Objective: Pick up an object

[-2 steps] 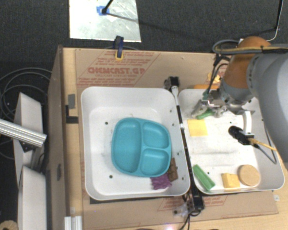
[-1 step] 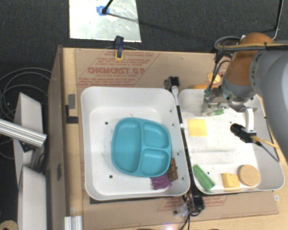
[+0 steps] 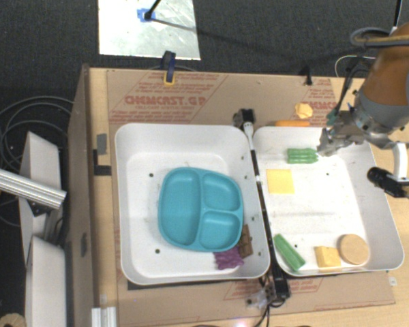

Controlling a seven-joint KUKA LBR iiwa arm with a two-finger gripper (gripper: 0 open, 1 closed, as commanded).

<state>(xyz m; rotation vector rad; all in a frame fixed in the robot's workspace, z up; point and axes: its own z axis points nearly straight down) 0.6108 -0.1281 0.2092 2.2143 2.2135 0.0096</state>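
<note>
The arm [image 3: 395,80] is being cut off by the right edge. How the jaws are standing is being lost to blur. Far below and left of the jaws, a brown piece [image 3: 246,242] and a purple piece [image 3: 227,258] are being partly hidden by the blue divided plate [image 3: 200,208].

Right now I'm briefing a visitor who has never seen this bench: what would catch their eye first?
Most likely the big turquoise three-compartment plastic plate filling the middle of the left white bin. Next, the grey arm's gripper poised over the right white bin, close beside a ridged green block near that bin's far edge. A flat yellow square lies just below that block.
</note>
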